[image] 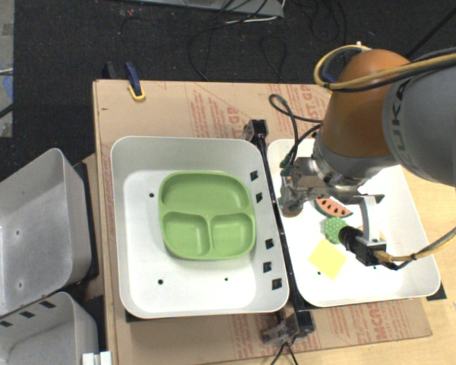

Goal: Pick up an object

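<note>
Looming closest to the lens, the grey arm [410,120] with its orange band hangs over the right bin [418,284]. Its claw [290,201] hides beneath the wrist; whether it grips anything cannot be told. Left of the claw, the left bin [137,280] holds a green divided plate [207,215]. Right of the claw lie a yellow square [327,260], a green studded piece [334,229] and a watermelon slice [327,205].

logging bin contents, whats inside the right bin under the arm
In the right bin: a yellow square piece, a green piece and a red watermelon-slice toy. The arm covers the bin's upper part, so anything there is hidden.
</note>
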Robot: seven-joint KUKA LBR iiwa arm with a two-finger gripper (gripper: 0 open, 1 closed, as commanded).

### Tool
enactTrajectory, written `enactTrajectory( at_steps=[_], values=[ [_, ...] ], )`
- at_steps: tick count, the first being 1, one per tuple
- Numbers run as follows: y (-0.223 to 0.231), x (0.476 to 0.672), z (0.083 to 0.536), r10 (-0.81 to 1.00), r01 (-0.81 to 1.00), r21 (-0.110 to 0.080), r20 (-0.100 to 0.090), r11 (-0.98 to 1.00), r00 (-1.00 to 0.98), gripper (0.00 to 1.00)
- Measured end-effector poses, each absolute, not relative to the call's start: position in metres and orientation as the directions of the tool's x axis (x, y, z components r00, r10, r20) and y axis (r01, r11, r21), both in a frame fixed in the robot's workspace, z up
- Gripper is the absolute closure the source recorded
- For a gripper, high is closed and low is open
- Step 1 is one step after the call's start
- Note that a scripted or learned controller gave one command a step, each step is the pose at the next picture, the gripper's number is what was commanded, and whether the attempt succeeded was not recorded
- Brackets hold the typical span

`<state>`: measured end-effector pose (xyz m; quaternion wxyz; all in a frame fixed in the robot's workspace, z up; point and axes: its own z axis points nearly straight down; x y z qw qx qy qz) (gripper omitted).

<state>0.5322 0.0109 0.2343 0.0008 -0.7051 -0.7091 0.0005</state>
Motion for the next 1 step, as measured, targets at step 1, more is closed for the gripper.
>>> enactTrajectory(
  at_steps=[1],
  values=[
    [0.0714, 0.5442, 0.2342, 1.0, 1.0, 0.002, 0.0, 0.006, -0.006, 1.0]
  ],
)
